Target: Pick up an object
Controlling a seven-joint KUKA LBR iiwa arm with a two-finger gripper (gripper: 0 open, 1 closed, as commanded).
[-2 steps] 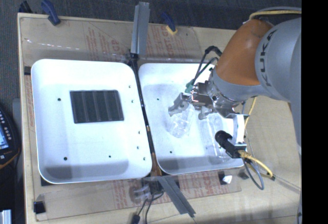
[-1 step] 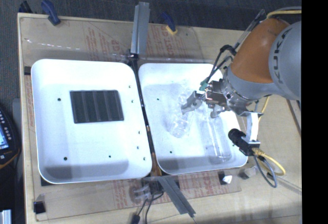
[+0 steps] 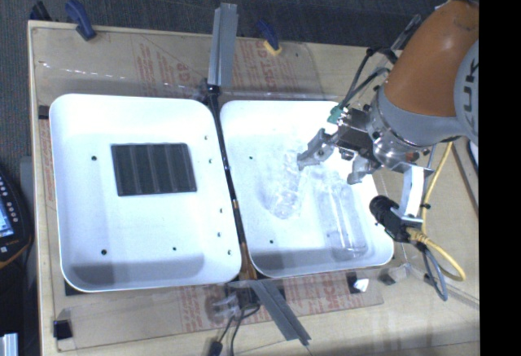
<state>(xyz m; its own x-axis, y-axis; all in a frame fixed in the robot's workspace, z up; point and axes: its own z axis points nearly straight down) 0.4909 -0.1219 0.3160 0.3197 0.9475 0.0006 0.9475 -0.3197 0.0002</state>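
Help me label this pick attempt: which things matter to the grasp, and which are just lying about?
Job:
- two-finger gripper, fingers apart, holding nothing
- clear plastic objects and in right white bin

Lying about:
- dark ribbed rectangular pad in left white bin
- blue clamps

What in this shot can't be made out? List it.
- Clear objects in the right bin: see-through against white, so their shape and number stay uncertain in the camera view.
- Gripper: whether it touches any clear object is too faint to judge.
- Arm: cut off by the view's right side.
- Left bin: its dark ribbed panel is too coarse to identify.
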